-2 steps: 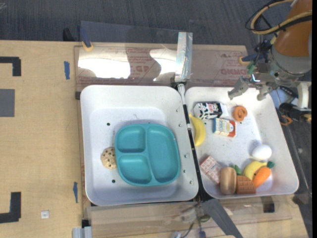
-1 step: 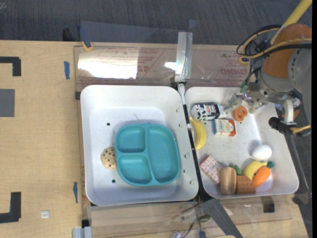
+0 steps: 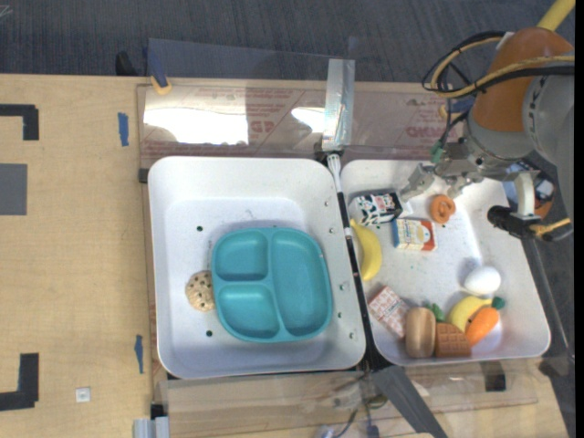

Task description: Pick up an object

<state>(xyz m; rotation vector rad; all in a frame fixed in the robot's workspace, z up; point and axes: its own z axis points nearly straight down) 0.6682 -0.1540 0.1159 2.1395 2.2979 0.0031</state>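
— While the gripper (image 3: 449,173) hangs at the right bin's (image 3: 534,286) upper rim, can you read its state?
— No, can't tell. Open floor sits mid-bin.
— Nearest object?
— An orange piece (image 3: 443,209) just below it; milk carton (image 3: 414,234) lower left, white egg (image 3: 482,280) well down by the right wall.

Right bin (image 3: 534,322) centre left open; edges crowded by banana (image 3: 369,250), cartons (image 3: 392,219), egg (image 3: 482,280). Left bin (image 3: 173,217) mostly taken by tray (image 3: 271,282).
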